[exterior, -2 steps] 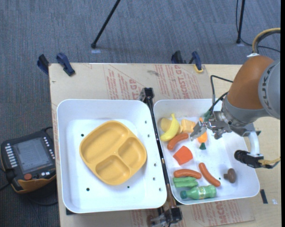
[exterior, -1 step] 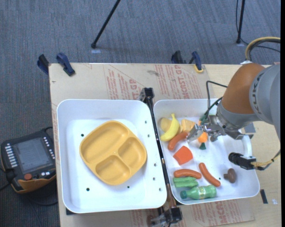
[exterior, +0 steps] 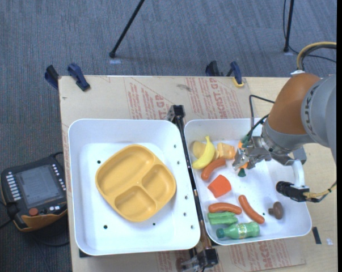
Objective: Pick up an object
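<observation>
The grey arm with its orange band reaches in from the right, and its jaws (exterior: 243, 162) hang low over the upper middle of the right-hand shallow white bin (exterior: 304, 225). Whether the jaws are released or clenched cannot be told; something small and orange shows at their tip, too blurred to identify.

In that bin, a yellow plastic banana (exterior: 205, 154) lies at the upper left, with a pale orange block (exterior: 226, 150) just beside it and an orange-red toy sausage (exterior: 213, 168) slanting below. A red-orange wedge-shaped block (exterior: 219, 186) sits near the middle. Lower down lie a second red sausage (exterior: 224, 208), a third sausage (exterior: 251, 209), a green toy bottle (exterior: 240, 230) and a small brown lump (exterior: 277, 210).

The left-hand white bin (exterior: 80, 208) holds a yellow three-compartment plastic tray (exterior: 135, 182). Both bins rest on the brown cardboard-covered tabletop (exterior: 136, 95).
</observation>
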Available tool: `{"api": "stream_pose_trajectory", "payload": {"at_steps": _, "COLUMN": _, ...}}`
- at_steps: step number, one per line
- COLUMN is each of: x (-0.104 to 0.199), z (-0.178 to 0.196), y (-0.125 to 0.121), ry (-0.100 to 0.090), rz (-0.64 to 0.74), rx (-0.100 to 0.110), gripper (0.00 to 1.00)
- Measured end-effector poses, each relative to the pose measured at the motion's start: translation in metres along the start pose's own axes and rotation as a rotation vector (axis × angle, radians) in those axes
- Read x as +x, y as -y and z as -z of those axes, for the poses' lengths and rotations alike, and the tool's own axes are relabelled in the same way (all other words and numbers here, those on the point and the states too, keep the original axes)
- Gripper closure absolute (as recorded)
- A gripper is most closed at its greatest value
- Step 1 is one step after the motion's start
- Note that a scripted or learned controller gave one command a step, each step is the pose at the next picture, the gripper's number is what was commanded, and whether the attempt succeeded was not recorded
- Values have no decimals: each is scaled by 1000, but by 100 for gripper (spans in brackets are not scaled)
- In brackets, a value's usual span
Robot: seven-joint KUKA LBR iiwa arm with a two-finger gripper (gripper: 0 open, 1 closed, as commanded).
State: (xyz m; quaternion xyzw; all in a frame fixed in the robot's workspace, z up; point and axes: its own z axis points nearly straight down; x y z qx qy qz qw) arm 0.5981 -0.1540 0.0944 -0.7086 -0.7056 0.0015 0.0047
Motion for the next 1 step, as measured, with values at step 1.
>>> {"api": "stream_pose_trajectory", "payload": {"at_steps": 1, "x": 55, "z": 122, "y": 52, "ry": 3, "rz": 7, "rx": -6, "gripper": 100}}
